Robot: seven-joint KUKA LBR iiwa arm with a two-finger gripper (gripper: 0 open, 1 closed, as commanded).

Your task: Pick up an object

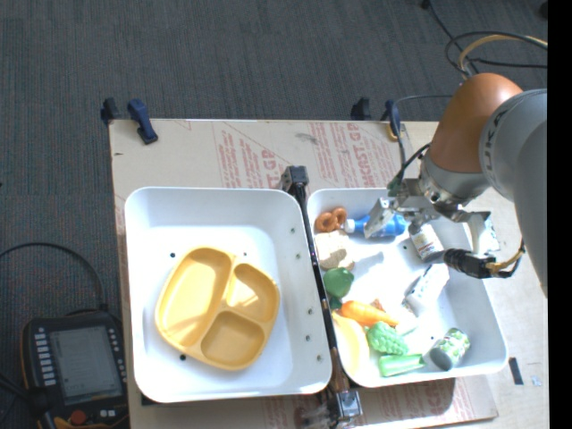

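Yellow divided plate point(218, 307) in left bin point(143, 213), blue clamps point(141, 121), teach pendant point(76, 362) on grey carpet point(223, 52)

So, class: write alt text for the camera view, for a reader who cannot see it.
A grey robot arm's end effector hovers over a blue bottle in the right white bin, which is crowded with toy food. The left white bin holds a yellow divided plate.

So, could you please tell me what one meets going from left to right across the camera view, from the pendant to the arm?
Teach pendant → yellow divided plate in the left bin → pretzel → blue bottle → green can → arm.
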